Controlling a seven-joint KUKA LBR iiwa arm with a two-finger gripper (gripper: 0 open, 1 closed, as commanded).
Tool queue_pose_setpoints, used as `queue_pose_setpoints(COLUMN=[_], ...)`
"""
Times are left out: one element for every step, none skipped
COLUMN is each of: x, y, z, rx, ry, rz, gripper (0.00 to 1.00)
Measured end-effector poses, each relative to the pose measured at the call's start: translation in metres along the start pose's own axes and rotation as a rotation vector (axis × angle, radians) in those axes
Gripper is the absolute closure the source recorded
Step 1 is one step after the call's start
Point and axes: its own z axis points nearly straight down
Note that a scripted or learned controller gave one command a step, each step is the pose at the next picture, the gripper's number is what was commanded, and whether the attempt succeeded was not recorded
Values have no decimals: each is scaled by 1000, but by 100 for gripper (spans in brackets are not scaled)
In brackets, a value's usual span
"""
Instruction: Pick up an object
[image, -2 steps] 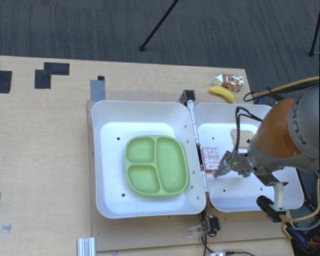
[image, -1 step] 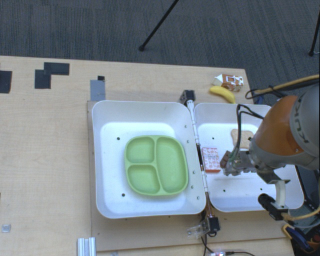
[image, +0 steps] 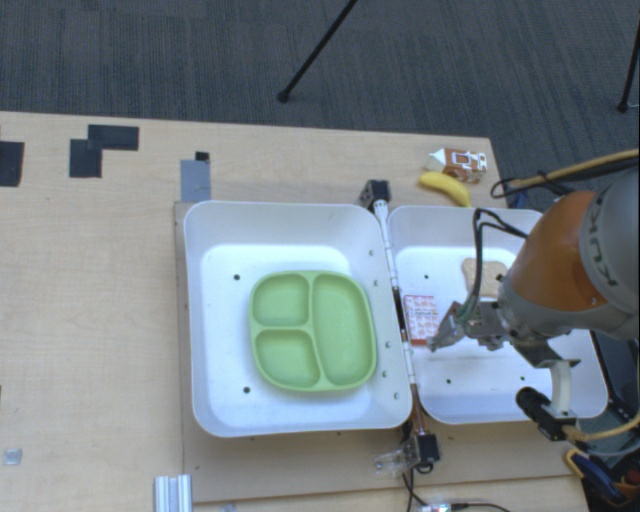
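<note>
Camera view, looking down on the bench (image: 90, 300) — two shallow white bins side by side. The left bin (image: 215, 330) carries a green divided plate (image: 312, 331), three compartments, lying flat in the middle of the bin floor and a little toward its right wall. Nothing lies in the plate's compartments.

Over to the right bin (image: 470, 395), and here is the arm (image: 570, 270), grey with its orange band, reaching in from the right edge and covering much of the bin's right half. The gripper (image: 447, 333) is down low over the bin floor, near the left wall, its tip pointing toward that wall. Whether the fingers are apart or closed cannot be told from this angle; the tip is small and dark against the floor.

Just beside that tip lies a small card-like packet (image: 418, 315) with red and white print, flat against the left wall of the right bin — close to the gripper, but nothing shows it between the fingers. Farther back in the same bin, toward the rear wall, a tan, rounded object (image: 478, 272) peeks out from behind the arm and its black cable, partly hidden.

Outside the bins, on the bench past the right bin's rear edge, a yellow banana (image: 444, 186) lies with a small white and brown carton (image: 460, 160) just behind it.
</note>
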Motion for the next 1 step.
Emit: queue_pose_setpoints(x=[-3], y=[-6], z=[32], rx=[13], ry=[0], rz=[11], gripper=[0])
